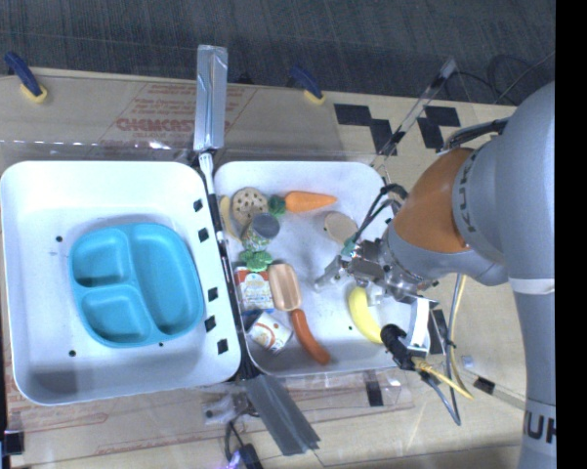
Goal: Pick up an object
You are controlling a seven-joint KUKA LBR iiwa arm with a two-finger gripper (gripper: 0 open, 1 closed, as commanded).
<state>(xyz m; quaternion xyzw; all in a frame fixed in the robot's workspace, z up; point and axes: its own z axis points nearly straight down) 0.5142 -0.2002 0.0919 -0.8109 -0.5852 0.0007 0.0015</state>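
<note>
Lying just beside claw [344, 265], banana [364, 317]

You are looking at the right bin [303, 176], where the candidate objects are lying: an orange carrot [311, 202] is resting at the far side beside a round tan perforated piece [246, 203], with a dark grey can [263, 228] and a green leafy piece [256, 259] just nearer. A yellow banana [363, 316] is lying at the near right, while a tan hot-dog bun [284, 286], a reddish sausage [310, 340], and a small white printed carton [268, 331] are sitting along the near left.
</note>
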